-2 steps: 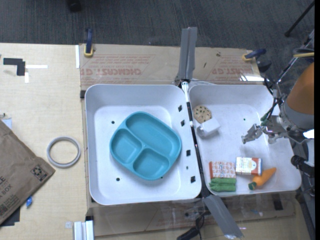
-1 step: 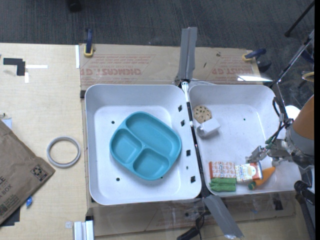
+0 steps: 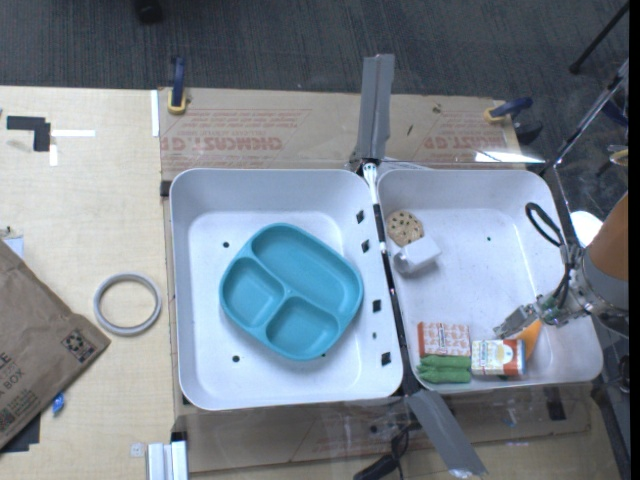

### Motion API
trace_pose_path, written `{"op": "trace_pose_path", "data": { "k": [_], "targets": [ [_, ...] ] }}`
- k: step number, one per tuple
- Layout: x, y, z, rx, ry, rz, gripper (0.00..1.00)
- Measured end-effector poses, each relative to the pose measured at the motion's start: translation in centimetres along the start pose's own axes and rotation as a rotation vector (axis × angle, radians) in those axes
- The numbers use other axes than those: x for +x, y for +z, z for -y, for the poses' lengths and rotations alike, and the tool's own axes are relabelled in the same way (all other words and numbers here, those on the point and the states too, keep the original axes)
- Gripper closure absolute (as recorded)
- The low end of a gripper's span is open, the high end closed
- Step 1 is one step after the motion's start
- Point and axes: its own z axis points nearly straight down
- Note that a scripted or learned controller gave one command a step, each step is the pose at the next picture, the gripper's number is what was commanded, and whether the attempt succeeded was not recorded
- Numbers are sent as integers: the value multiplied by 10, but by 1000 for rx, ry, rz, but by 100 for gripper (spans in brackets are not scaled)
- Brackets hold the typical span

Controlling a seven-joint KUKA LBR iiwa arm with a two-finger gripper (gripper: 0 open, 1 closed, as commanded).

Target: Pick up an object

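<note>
I've got the gripper (image 3: 527,320) low in the right bin (image 3: 470,203), near its right wall, the arm coming in from the right edge. How the tool is set I cannot tell; it's a small blur of metal from up here. Right at its tip there's an orange piece (image 3: 531,335), maybe a carrot toy, touching or just under it, but I can't see it clamped, so I'm not calling a grasp.

Just left of and below the tool sits a small carton (image 3: 498,359), lying flat. Next to that, further left, a red-and-white box (image 3: 444,339) with a green pea pod (image 3: 444,369) touching its lower edge. Well off to the upper left of the tool are a cookie (image 3: 404,227) and a white block (image 3: 417,256) just below it. Above the tool, along the right wall, a black loop (image 3: 545,224).

Further left again, the other bin holds a blue tray (image 3: 290,290).

My read: the approach is done, the tool is down among the objects. Nothing is lifted yet, so closing, if needed, and raising are left.
</note>
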Motion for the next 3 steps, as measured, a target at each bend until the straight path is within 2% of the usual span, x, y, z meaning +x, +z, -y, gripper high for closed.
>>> {"op": "trace_pose_path", "data": {
  "k": [1, 2, 3],
  "targets": [
    [-4, 1, 1, 0, -48, -2, 0],
    [-6, -7, 0, -3, -43, 1, 100],
    [-6, 0, 1, -3, 273, 2, 100]
  ]
}}
